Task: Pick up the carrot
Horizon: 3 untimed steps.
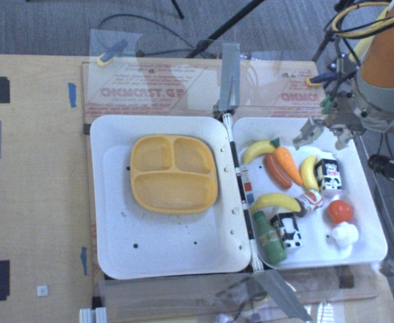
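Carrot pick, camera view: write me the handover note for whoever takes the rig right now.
Hand: hovering over the back of the right bin, fingers spread open, nothing between them.
Carrot: lying in the right bin, below and to the left of the hand in this view, beside a red sausage and close to a banana. Another banana lies on its other side.
Left bin: holds a yellow divided plate.
Done: the arm is at the right bin; no grasp yet.
Left: lower onto the carrot, close, lift. Its neighbours are tight, so the sausage may well get nudged or caught.
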Tool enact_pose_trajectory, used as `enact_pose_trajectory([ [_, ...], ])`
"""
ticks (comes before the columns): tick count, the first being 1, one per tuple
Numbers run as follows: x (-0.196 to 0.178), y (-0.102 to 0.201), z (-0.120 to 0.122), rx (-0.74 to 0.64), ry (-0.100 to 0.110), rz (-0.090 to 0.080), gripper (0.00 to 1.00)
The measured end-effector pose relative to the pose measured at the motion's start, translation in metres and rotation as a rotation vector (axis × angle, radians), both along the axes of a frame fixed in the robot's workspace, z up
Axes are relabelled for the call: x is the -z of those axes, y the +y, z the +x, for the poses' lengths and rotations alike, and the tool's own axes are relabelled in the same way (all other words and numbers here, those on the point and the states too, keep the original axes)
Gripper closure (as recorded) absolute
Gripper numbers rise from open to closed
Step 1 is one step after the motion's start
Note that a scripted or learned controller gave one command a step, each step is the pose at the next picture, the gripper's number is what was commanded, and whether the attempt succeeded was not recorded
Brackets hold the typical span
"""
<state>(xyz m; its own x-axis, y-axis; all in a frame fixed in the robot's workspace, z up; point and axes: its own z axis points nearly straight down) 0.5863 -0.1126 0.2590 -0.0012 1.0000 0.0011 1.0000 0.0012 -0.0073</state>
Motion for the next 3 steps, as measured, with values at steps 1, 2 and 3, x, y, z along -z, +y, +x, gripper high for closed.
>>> enact_pose_trajectory([
  [1, 0.161, -0.011, 0.040, 0.065, -0.002, 0.000, 0.00],
  [2, 0.154, -0.011, 0.041, 0.066, -0.002, 0.001, 1.00],
  [3, 0.077, 0.041, 0.082, -0.063, -0.006, -0.001, 1.00],
])
